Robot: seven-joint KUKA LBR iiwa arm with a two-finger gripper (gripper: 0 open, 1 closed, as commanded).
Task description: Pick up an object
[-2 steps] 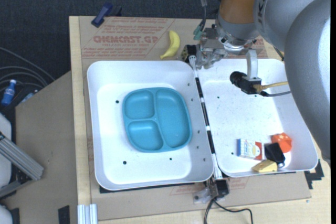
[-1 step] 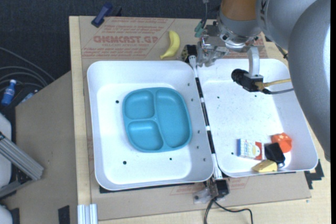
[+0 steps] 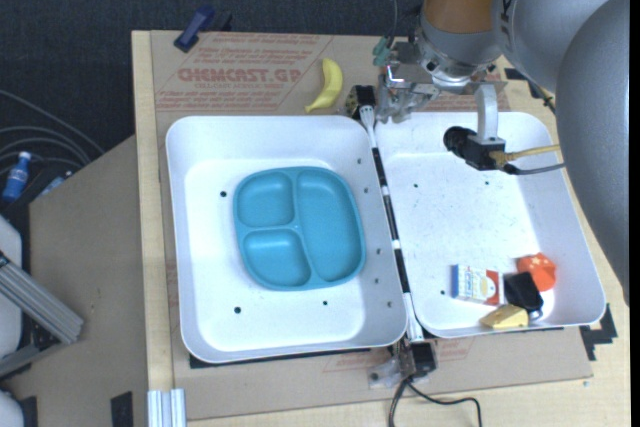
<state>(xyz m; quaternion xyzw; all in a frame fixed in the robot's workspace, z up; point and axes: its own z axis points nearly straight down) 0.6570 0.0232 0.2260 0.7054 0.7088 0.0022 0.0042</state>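
Gripper [image 3: 400,100] — upper centre of frame, over right bin [image 3: 440,215] far rim; jaws' state cannot be told. Blue tray [image 3: 298,227] — left bin [image 3: 200,215].

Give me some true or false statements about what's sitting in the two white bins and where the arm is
1. The blue three-compartment plastic plate lies in the left white bin. True.
2. The yellow banana lies in the right white bin. False: it rests on the brown board behind the bins.
3. The small red-and-white box sits in the right bin's near corner. True.
4. The pincer hovers above the blue plate. False: it is at the bins' far edge, near the divider.
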